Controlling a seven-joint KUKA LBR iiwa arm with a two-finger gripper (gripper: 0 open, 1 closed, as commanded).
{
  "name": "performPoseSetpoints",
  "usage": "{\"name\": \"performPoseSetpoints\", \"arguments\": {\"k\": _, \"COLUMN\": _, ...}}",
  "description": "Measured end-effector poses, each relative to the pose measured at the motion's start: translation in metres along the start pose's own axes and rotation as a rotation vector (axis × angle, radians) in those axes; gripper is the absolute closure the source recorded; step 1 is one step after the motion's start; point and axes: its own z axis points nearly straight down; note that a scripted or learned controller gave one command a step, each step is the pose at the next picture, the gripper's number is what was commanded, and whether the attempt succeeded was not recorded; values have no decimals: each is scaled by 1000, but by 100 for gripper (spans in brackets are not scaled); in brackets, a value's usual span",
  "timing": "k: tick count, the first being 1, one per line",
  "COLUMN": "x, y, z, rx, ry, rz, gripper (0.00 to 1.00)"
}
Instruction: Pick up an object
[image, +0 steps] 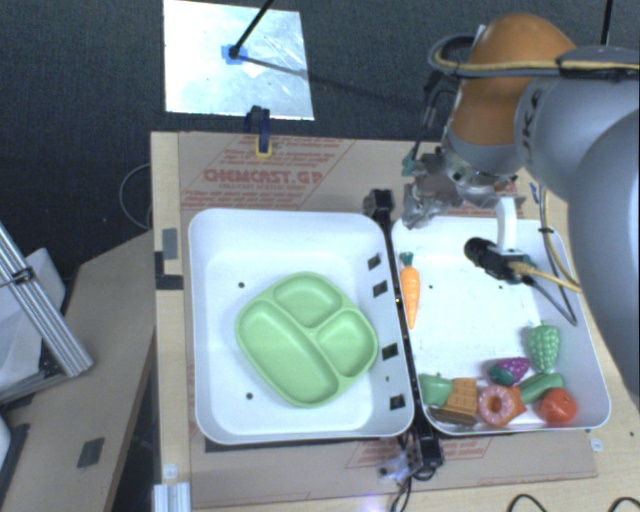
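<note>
My gripper (418, 208) hangs over the far left corner of the right bin (455, 310), below the orange band of the arm. An orange toy carrot (408, 288) with a green top lies just below it, along the bin's left wall and apart from the gripper. Several toy foods cluster in the bin's near right corner: a pink doughnut (496, 404), a red tomato (558, 404), a green bumpy fruit (543, 346), a purple piece (510, 370) and a brown cracker-like block (461, 398). Nothing shows between the gripper and any of them.
The left bin (215, 300) holds a light green divided plate (305, 338). A black part with a yellow cable (497, 259) juts over the right bin beside the arm. Black clips line the wall between the bins (385, 290). The grey arm covers the right bin's far right side.
</note>
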Motion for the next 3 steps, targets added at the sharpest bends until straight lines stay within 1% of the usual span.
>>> {"name": "performPoseSetpoints", "arguments": {"k": 1, "x": 51, "y": 9, "z": 8, "rx": 1, "ry": 0, "rz": 1, "gripper": 100}}
{"name": "performPoseSetpoints", "arguments": {"k": 2, "x": 53, "y": 7, "z": -12, "rx": 1, "ry": -1, "rz": 4, "gripper": 100}}
{"name": "performPoseSetpoints", "arguments": {"k": 3, "x": 49, "y": 1, "z": -3, "rx": 3, "ry": -2, "rz": 9, "gripper": 100}}
